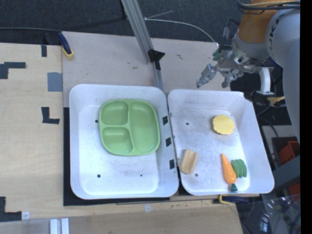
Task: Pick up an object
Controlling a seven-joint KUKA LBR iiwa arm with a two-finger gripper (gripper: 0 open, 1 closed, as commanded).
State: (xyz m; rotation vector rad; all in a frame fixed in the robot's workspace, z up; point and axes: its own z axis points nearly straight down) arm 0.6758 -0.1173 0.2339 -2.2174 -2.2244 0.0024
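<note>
The counter (112,67) is light wood with small dark marks and grey tape patches on its left part. Behind it lies a dark floor. A grey metal pole (139,23) leans across the back. A blue and yellow clip (66,45) sits near the back left.

Two white bins sit side by side. The left bin (83,179) holds a green plate (129,127) with three parts. The right bin (195,106) holds a yellow disc (223,125), a tan block (188,161) near the bins' shared edge, and a carrot (228,168) just beside a green pod (239,168).

The pincer (215,78) hangs above the back rim of the right bin, its fingers apart, holding nothing. It is well apart from the toys.
</note>
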